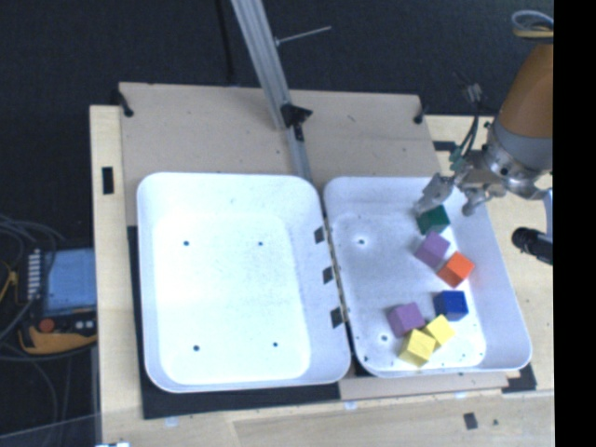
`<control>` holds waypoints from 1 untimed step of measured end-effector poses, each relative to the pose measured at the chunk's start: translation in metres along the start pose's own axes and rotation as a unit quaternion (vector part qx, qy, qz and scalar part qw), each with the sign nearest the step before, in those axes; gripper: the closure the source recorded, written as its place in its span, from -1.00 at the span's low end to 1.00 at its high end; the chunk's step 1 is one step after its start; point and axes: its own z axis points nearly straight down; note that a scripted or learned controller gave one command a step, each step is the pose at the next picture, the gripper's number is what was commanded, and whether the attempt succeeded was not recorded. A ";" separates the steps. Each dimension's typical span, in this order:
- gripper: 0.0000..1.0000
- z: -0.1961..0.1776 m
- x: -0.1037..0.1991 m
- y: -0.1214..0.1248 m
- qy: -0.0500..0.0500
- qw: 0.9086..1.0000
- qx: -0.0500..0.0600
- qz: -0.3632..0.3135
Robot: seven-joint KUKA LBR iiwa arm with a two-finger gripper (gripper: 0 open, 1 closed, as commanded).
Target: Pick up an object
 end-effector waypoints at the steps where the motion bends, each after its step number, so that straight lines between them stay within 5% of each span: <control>1: -1.00 0.000 0.000 0.000 0.000 1.000 0.000 -0.001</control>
